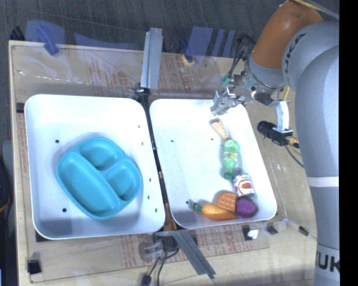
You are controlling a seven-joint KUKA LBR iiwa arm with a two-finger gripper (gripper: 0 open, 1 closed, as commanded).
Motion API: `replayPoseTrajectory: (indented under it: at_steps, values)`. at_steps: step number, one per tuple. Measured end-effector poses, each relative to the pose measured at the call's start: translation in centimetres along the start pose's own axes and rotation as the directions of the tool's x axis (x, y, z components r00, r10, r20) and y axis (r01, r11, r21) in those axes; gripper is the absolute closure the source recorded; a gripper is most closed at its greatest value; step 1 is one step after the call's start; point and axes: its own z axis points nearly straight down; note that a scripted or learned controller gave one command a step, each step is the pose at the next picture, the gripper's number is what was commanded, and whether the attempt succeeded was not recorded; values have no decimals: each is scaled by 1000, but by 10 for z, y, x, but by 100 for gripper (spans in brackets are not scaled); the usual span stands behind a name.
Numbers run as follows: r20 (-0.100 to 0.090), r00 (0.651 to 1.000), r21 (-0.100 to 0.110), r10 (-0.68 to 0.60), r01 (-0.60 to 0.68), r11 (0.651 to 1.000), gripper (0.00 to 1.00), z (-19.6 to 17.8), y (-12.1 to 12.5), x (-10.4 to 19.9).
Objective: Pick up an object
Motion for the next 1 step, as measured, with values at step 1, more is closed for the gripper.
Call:
replayPoseTrajectory:
  at_steps: [1]
  values:
    - [0, 1000, 0, -1, 1, 1000, 100, -26, 0, 5]
